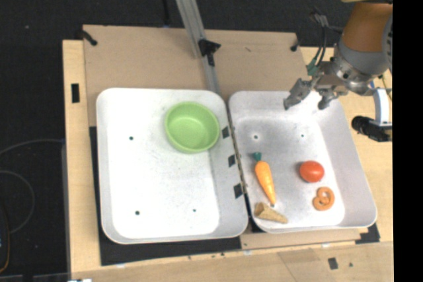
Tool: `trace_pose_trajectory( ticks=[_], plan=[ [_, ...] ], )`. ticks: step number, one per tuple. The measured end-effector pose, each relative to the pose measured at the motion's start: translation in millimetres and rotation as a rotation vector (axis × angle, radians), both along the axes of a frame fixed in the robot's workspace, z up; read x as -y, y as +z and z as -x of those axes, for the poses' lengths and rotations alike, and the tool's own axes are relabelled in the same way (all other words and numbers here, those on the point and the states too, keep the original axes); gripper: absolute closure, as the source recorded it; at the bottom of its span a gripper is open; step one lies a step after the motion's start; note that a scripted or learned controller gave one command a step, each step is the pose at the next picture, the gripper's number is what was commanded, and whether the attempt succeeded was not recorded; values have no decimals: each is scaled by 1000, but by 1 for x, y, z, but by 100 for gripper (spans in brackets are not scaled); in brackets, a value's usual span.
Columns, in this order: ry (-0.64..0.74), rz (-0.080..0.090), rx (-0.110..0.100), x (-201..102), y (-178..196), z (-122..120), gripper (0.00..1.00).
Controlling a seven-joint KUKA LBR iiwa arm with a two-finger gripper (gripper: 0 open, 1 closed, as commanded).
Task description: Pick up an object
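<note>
The right bin (284,142) holds an orange carrot (265,180) with a green top, a red tomato (312,172), a small orange pretzel-shaped piece (324,198) and a tan wedge (269,213) at the front edge. My gripper (309,98) hangs above the bin's far right corner, well back from all of them. Its two fingers are spread apart, open, with nothing between them.
A green bowl (192,127) sits in the left bin (132,195) near its far right side. A grey metal pole (188,10) slants up from between the bins. The bins rest on a brown board (145,56).
</note>
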State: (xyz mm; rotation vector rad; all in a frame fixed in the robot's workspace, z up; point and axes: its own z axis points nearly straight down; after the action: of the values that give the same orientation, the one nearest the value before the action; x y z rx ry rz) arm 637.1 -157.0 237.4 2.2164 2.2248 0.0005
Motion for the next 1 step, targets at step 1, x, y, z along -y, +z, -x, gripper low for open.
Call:
trace_pose_trajectory(
  ticks=[1],
  plan=[
    [0,1,0,0,0,0,0]
  ],
)
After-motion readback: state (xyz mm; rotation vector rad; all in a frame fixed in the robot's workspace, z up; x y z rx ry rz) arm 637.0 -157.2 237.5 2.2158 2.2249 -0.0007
